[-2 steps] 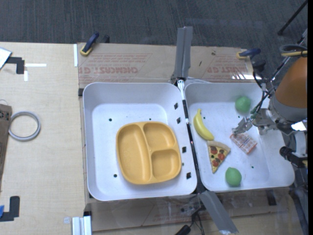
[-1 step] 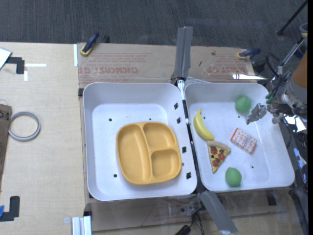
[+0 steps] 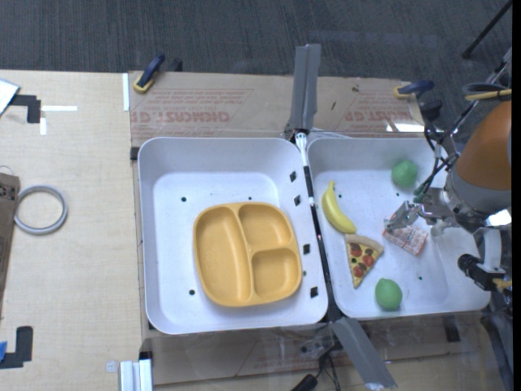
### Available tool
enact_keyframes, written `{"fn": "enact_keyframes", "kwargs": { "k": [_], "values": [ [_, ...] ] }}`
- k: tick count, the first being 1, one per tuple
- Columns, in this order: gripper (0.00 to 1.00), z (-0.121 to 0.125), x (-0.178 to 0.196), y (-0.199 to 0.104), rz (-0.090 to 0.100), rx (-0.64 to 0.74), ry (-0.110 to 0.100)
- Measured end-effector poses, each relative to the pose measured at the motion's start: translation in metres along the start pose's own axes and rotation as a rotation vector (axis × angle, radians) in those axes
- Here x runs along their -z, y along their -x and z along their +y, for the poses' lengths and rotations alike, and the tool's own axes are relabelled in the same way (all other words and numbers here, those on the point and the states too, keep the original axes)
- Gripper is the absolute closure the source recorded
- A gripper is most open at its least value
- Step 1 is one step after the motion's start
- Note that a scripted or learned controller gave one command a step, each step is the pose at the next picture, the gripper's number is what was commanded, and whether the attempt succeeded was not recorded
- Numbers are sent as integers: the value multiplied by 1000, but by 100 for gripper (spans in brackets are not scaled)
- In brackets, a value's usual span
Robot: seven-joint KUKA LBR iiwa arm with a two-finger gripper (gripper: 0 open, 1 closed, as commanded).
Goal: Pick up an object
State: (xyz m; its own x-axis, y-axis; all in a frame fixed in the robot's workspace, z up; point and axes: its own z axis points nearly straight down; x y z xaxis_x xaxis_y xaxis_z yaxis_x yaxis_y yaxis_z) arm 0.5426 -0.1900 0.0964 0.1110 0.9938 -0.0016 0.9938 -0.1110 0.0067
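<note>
Dark grey carpet lies beyond a pale wooden counter, on which brown cardboard carries two shallow white bins side by side. In the left white bin sits a yellow three-compartment plastic tray. The right white bin holds a yellow toy banana near its left wall, a toy pizza slice just below the banana, a green ball toward the far wall and a second green ball toward the near wall. A small crinkled red-and-white packet lies near the bin's middle right. The metal gripper is down at the packet's upper edge; how far its fingers are spread, and whether they have the packet, I cannot tell. A roll of grey tape rests on the counter's left.
</note>
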Motion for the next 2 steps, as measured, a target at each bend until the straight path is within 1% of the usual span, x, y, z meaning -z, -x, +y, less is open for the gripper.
{"fn": "enact_keyframes", "kwargs": {
  "k": [1,2],
  "values": [
    [100,1,10,2,-3,-3,4],
    [100,10,112,-64,-1,-181,-9]
  ]
}}
